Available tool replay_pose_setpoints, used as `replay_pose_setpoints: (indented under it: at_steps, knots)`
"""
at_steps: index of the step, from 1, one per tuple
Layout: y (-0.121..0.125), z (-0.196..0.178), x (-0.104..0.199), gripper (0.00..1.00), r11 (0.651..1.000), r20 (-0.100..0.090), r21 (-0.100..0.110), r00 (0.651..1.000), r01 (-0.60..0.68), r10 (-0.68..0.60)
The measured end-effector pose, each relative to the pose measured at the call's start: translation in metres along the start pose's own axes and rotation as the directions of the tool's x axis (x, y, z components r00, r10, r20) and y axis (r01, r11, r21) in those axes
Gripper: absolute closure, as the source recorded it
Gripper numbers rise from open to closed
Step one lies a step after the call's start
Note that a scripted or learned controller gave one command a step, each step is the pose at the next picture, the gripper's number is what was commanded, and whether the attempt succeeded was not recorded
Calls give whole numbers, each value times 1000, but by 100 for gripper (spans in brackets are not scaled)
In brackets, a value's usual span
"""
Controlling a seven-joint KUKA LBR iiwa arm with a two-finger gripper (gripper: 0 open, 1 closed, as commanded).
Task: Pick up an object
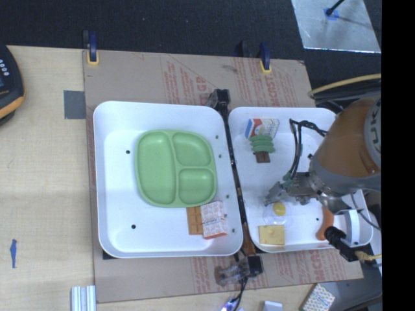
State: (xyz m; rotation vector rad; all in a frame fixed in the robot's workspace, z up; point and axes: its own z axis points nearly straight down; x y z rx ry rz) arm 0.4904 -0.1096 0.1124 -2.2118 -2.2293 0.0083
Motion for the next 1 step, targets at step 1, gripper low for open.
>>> replay_pose_setpoints:
  at_steps: [1]
  knots:
    - [0, -10, -1, 100, 1000, 1, 0, 1000, 0, 0]
